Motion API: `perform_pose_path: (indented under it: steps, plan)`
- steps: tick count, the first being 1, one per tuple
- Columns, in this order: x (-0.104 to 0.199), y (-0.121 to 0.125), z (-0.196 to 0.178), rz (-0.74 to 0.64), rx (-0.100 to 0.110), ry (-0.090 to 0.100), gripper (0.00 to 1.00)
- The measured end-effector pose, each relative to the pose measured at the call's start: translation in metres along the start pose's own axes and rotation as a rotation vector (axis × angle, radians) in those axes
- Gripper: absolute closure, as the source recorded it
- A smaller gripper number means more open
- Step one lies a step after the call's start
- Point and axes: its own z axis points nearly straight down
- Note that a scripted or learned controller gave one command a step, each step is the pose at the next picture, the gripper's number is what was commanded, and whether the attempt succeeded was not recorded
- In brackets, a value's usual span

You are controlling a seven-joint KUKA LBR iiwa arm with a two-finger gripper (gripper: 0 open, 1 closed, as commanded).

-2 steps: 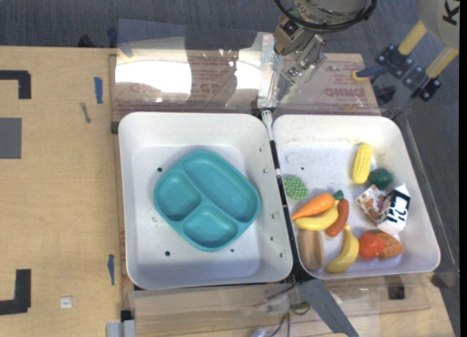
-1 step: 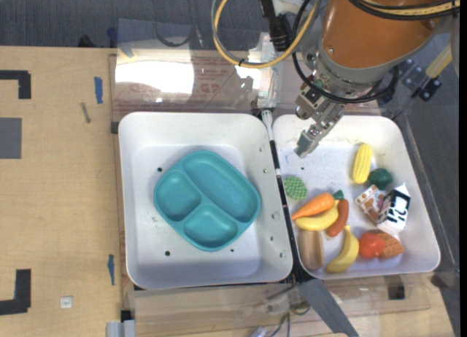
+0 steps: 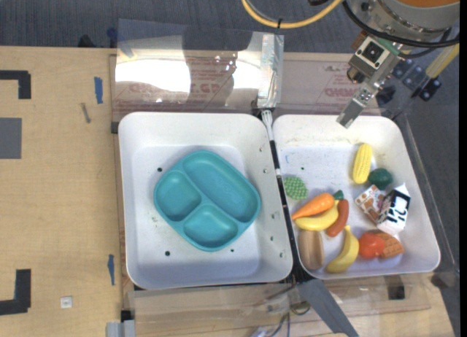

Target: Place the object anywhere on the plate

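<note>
The teal plate [image 3: 207, 198] lay alone in the left bin [image 3: 139, 138]. The toy foods, perhaps including a corn cob [image 3: 361, 163], filled the right bin [image 3: 419, 182]. The gripper [image 3: 350, 117] hung above its far edge; whether its fingers were apart I could not tell.

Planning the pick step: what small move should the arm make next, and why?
Probably swing down and inward over the right bin toward a toy such as the corn cob. The gripper hangs at that bin's back rim with nothing seen in it, all toys lie there, and the teal plate in the left bin carries nothing.
</note>
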Motion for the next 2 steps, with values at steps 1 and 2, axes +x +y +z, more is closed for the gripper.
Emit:
perform_pose_path:
  steps: [1,2]
  plan:
    - [-0.031,0.03,0.087,-0.347,-0.011,-0.018,1.0]
    - [-0.043,0.041,0.133,-0.578,-0.009,-0.017,1.0]
